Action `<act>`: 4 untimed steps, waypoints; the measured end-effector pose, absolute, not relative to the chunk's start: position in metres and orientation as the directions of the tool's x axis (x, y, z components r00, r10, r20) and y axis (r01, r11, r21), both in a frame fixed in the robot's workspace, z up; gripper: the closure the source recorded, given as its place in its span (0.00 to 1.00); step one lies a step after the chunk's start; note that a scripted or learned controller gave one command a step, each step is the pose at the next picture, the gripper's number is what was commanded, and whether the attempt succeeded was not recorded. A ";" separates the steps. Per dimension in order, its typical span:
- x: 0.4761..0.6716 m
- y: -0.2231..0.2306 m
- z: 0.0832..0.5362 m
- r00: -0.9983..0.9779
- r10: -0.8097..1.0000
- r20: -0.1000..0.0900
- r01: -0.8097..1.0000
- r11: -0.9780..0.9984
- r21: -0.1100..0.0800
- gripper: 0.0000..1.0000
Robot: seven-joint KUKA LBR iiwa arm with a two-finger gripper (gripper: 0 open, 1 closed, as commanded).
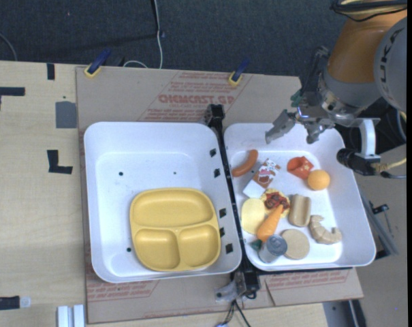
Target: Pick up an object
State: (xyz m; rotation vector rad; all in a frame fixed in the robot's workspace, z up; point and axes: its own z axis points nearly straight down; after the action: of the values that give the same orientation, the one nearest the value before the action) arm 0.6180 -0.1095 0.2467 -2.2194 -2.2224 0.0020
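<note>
Two shallow white bins sit side by side on a cardboard-covered bench, with the arm (366, 46) reaching in over the right one.

Its gripper (295, 128) hangs above the far end of the right bin (355, 203), jaws spread wide and nothing between them. Below it lie a sausage (244, 163), a red piece (300, 166), an orange ball (318, 180), a carrot (270, 223), a yellow disc (252, 214), a tan cylinder (299, 210) and a grey cap (274, 246), all crowded together. In the left bin (103, 176) rests a yellow divided tray (174, 227).
</note>
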 end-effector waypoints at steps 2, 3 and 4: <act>0.641 -0.104 0.080 -0.003 1.000 -0.002 1.000 0.003 -0.002 0.00; 0.569 -0.153 0.180 0.005 1.000 -0.002 1.000 -0.005 0.001 0.00; 0.578 -0.092 0.080 -0.006 1.000 0.000 1.000 0.006 0.000 0.00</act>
State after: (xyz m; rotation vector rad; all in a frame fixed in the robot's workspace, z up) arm 0.5778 -0.0921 0.0805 -2.2150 -2.2281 -0.0003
